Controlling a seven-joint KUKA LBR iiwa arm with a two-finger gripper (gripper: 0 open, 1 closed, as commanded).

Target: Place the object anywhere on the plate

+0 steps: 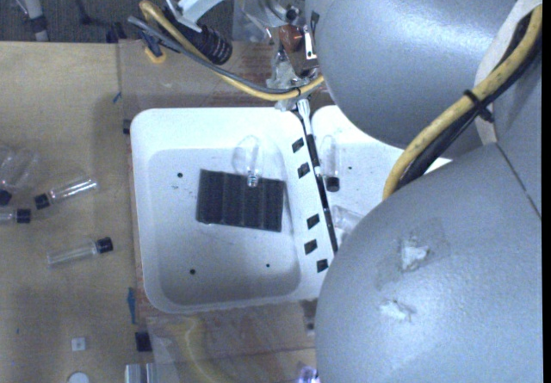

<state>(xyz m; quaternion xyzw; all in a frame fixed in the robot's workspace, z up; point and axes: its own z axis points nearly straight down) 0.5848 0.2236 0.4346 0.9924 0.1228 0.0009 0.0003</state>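
The clear vial (248,157) lies in the left bin (155,200), its dark-capped end resting on the top edge of the black ribbed plate (241,200), its body pointing toward the bin's far wall. So it touches the plate but, as I judge it, is not properly on it yet. My gripper (288,63) sits above the far rim, near where the 2 bins meet, and I cannot tell whether it is open or closed; nothing shows between its tips.

To do this well I would come down over the vial's middle, close across its width, lift little, and set it near the plate's centre.

Room is tight: the vial is close to the far wall, and the divider with black clips (312,200) runs just right of the plate. Another vial (327,162) lies in the right bin (362,140). Loose vials (69,192) on the bench (60,97) are well apart.
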